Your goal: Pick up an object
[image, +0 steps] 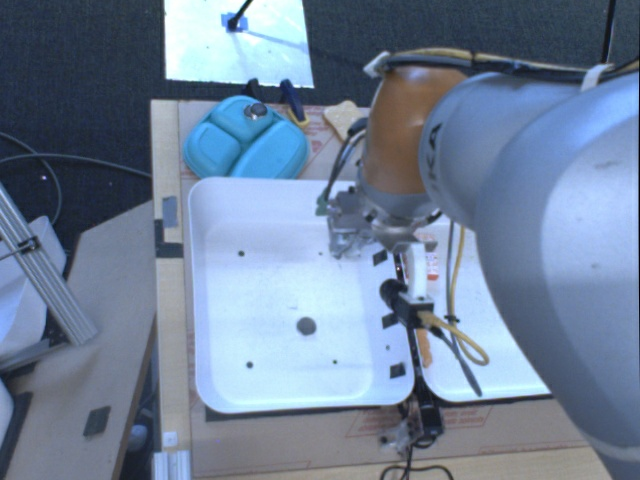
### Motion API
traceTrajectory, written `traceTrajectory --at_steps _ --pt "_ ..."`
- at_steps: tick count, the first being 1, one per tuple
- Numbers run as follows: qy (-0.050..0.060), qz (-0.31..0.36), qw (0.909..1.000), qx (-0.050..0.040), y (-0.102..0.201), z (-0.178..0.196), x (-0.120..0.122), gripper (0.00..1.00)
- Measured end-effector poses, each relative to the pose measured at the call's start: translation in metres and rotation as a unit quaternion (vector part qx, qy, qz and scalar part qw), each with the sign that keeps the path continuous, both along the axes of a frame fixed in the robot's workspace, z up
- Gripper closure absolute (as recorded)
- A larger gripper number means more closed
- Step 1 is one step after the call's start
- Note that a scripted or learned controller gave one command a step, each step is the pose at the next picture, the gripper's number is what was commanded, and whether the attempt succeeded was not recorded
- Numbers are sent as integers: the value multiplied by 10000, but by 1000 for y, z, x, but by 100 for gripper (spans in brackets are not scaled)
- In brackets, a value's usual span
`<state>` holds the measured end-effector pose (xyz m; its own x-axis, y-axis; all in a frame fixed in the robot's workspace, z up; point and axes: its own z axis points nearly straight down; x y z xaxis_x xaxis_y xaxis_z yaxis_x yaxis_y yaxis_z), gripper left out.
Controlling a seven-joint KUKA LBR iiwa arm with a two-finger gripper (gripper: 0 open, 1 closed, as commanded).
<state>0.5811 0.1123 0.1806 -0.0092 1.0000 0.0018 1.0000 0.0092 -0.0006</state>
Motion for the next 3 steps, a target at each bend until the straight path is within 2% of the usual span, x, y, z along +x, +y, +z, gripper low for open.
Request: traceTrajectory --at_steps 1,2,3 --pt "42 -10 10000 -5 25 -44 -71 100" --pt "-114 1 9999 37 96 186 -9 100" --pt "-32 -53 10000 -11 75 107 84 100"
